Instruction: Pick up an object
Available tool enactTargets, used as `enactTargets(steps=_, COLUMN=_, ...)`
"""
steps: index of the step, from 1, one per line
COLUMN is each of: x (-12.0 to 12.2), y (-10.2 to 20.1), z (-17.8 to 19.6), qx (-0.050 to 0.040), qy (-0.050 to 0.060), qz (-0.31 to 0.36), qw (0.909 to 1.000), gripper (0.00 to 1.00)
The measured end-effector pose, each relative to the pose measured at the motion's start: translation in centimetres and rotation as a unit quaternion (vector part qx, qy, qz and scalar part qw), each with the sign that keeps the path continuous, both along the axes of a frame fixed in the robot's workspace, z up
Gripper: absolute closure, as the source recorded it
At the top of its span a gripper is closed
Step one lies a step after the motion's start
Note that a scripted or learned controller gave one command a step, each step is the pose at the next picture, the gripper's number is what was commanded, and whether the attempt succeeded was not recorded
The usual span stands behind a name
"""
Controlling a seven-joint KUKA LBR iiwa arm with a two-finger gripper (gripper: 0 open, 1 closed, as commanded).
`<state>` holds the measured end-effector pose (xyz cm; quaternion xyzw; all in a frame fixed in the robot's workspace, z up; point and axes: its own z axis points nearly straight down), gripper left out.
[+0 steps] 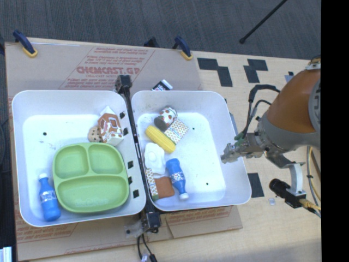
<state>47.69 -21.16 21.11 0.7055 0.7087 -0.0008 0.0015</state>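
The right bin holds a yellow corn cob, a blue bottle, a white piece, a brown block, a patterned packet and a brown-and-white round toy. My gripper hangs over that bin's right rim, well right of these objects, with nothing seen between its fingers. The left bin holds a green divided plate, a second blue bottle and a brown-and-white patterned toy.
Cardboard lies under the bins, held by blue clamps at the back edge. A black divider runs between the bins. The arm's orange band rises at the right over the wooden bench.
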Motion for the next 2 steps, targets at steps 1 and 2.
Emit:
enactTargets(steps=1, x=0.00, y=0.00, z=0.01, qx=-0.0001, qy=0.000, qz=0.000, qw=1.0000, gripper=1.00)
enactTargets(steps=2, x=-0.03, y=0.01, z=-0.15, qx=0.0007, qy=0.001, qz=0.000, qw=1.0000, gripper=1.00)
